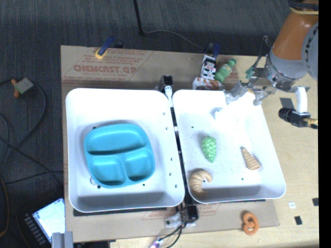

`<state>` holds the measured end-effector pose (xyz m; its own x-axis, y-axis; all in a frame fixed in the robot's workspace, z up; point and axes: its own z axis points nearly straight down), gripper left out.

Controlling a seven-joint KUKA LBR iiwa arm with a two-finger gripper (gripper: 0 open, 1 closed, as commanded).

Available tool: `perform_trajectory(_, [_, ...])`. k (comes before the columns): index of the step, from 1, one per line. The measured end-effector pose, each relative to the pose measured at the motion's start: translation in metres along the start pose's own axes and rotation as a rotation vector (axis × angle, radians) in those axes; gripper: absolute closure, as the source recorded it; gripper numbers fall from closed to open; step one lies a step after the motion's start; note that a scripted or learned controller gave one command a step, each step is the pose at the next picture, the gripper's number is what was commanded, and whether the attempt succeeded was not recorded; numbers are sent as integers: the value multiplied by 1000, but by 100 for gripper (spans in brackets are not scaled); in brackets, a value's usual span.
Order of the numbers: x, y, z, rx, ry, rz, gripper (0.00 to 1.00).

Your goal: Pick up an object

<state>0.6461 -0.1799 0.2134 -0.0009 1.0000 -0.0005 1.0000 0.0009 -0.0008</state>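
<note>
Two white bins side by side on a bench. Left bin (pixel 75 138): holds a blue divided tray (pixel 120 154), three compartments, lying flat near the middle. Right bin (pixel 269 164): holds a green bumpy toy, grape-like (pixel 209 148), near the centre; a tan cone-shaped toy (pixel 251 159) to its right, apart from it; a croissant-shaped toy (pixel 199 180) at the near left corner, against the wall.

Arm (pixel 292 35) in from the right, orange band above the wrist. Gripper (pixel 243 93) over the far right corner of the right bin, well apart from all three toys. Finger state: cannot tell. Nothing seen between them.

Outside the bins: small green object (pixel 225 71) and printed packet (pixel 207 72) behind the right bin; orange ring (pixel 251 222) on the bench in front.
</note>
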Motion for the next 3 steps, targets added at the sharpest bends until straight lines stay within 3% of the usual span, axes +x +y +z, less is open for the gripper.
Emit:
perform_trajectory(1, [33, -19, 102, -18, -8, 0, 0])
perform_trajectory(2, [74, -67, 126, -8, -1, 1, 0])
perform_trajectory(3, [72, -66, 115, -11, -5, 3, 100])
